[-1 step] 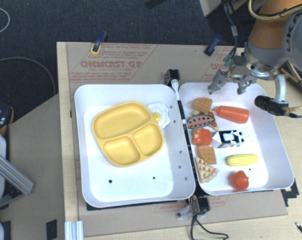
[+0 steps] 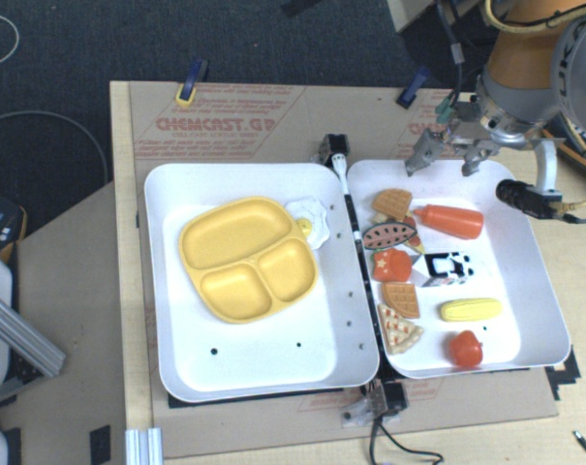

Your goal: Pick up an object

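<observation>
Hovering above the far edge of the right bin, the claw is holding its two fingers apart with nothing between them, so no toy is being carried. It is hanging over the bin's far rim, short of the toys, which suggests it is lining up for a descent, though which piece it is aiming at is unclear.

The right bin is holding the pickable things: a long orange carrot is lying nearest the claw, with a waffle piece just beside it and a dark fish-shaped toy below that. A red tomato-like piece, a black-and-white block, another waffle, a pizza slice, a yellow corn cob and a small red fruit are spreading toward the near edge, mostly apart from one another, leaving room for fingers.

The left bin is carrying a yellow divided tray, lying at a slant, with a fried egg toy touching its far corner. Both bins are sitting side by side on the desk.
</observation>
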Tool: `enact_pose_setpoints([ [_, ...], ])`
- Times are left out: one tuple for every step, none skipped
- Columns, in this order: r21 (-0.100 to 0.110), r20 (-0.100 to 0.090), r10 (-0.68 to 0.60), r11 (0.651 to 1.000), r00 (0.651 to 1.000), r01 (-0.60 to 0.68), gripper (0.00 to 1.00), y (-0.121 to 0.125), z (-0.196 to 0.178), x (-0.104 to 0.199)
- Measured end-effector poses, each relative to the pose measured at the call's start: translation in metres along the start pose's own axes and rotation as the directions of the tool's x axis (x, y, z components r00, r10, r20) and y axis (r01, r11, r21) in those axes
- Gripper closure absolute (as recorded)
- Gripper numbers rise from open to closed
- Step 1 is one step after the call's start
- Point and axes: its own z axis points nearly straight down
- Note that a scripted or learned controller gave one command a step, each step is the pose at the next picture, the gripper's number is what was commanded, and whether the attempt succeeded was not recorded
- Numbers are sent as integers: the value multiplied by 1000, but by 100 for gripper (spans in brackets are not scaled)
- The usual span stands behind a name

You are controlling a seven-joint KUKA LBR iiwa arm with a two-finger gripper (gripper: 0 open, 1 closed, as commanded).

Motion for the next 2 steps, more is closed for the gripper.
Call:
enact_pose_setpoints([
  [6, -1, -2, 1000, 1000, 2, 0, 8, 54, 7],
  [4, -1, 1, 1000, 1000, -1, 0, 7, 98, 2],
])
